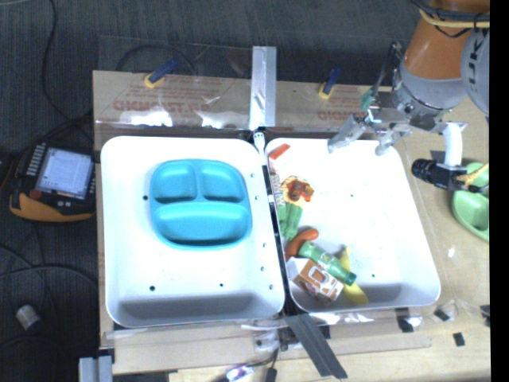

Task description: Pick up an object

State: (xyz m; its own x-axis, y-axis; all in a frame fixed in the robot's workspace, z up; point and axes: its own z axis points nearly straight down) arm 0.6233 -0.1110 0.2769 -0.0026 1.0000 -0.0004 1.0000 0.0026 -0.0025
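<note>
Camera view: grey KUKA arm with orange band (445, 34) comes in from upper right, its two-finger gripper (364, 136) hanging over the far rim of the right shallow white bin (398, 213). Fingers look spread, nothing between them; one metal fingertip (340, 141) points toward the bin's far left side, the other sits nearer the rim. The gripper looks raised above the bin floor, likely a hover before descent.

Pickable clutter is heaped along the right bin's left wall and near corner, well apart from the gripper. Far end: small red piece (275, 152), then a brown-orange printed packet (298, 188). Below those, a green block-like toy (288, 215), an orange carrot-shaped piece (301, 239), a green bottle (332, 264), a yellow banana-like piece (352, 290) and an orange-white small box (316, 280), overlapping and touching. Crowding against the wall probably makes a clean pinch harder; the packet lies more in the open, so it seems the easier target.

Left shallow white bin (127, 285) holds a blue plastic divided tray (199, 200) lying flat in its middle, too broad for the gripper, probably just a distractor.

Task not yet done; nothing gripped.
</note>
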